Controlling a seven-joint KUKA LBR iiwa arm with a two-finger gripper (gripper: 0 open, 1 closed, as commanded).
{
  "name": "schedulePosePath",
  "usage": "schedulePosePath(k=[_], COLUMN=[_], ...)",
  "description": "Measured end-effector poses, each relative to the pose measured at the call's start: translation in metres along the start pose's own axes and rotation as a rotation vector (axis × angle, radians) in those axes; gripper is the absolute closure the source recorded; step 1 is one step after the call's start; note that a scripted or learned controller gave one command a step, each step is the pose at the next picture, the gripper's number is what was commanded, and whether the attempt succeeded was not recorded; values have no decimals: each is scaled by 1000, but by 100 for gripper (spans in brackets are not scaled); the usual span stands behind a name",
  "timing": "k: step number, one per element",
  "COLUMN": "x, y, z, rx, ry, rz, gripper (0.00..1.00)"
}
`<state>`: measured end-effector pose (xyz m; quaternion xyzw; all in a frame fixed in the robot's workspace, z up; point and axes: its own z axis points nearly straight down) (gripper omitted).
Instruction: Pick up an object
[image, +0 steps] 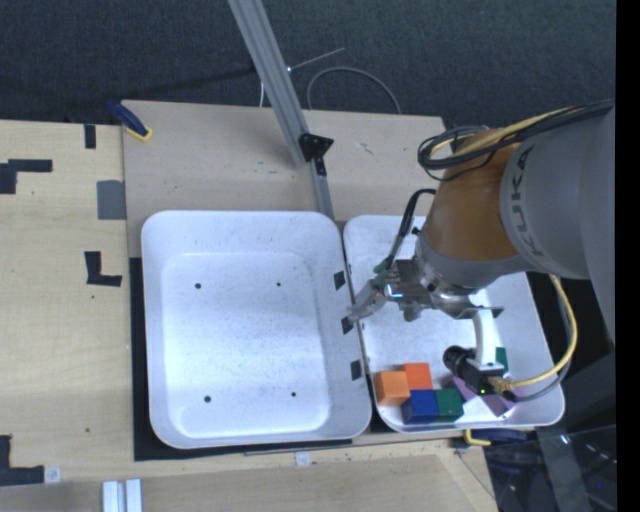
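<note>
- Both bins (240, 330) were white, the left one finely speckled.
- Blocks: orange (403, 381), blue (422, 404), green (449, 404), purple (490, 400).
- The arm (560, 200) was grey with an orange band (470, 210).
- The bench (60, 330) was tan.

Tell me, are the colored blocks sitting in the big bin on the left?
No, the orange block, blue block and green block sit together in the near corner of the right bin.

Pale wooden bench (60, 330) with black tape marks, dark carpeted floor (120, 45) beyond, slanted metal pole (275, 80).
</note>
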<state>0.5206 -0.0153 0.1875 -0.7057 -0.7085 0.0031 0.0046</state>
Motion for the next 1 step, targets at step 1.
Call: schedulePosePath(k=[1], x=[72], y=[28], z=[-4], rx=[-10], ry=[0], rz=[-5], gripper=[0])
